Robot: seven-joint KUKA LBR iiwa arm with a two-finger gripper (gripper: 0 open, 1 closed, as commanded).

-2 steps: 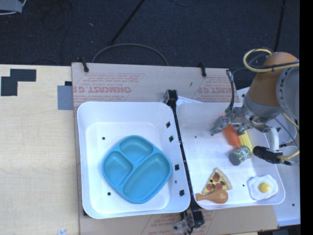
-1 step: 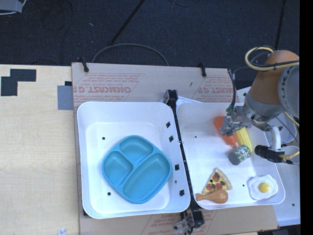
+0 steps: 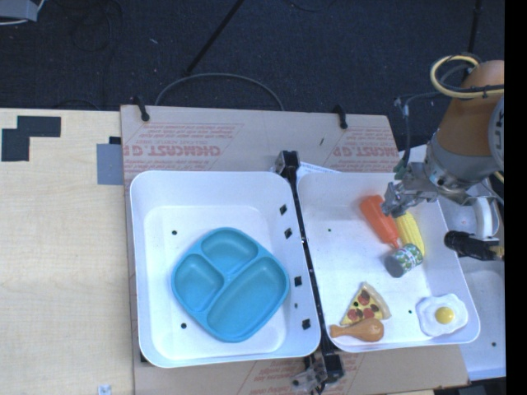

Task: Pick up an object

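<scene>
My gripper (image 3: 400,196) hangs over the back right part of the right bin (image 3: 329,196), just above the top ends of an orange carrot (image 3: 378,218) and a yellow corn cob (image 3: 410,231), which lie side by side. A small grey-green can (image 3: 404,259) lies on its side just in front of the corn. Nearer the front lie a pizza slice (image 3: 367,304), a brown chicken drumstick (image 3: 359,331) and a fried egg (image 3: 443,314). Nothing is visibly held by the gripper.
The left bin (image 3: 156,196) holds a blue divided plate (image 3: 229,283). A black divider (image 3: 298,253) runs between the two bins. The arm's grey and orange wrist (image 3: 469,130) stands over the right bin's far right corner.
</scene>
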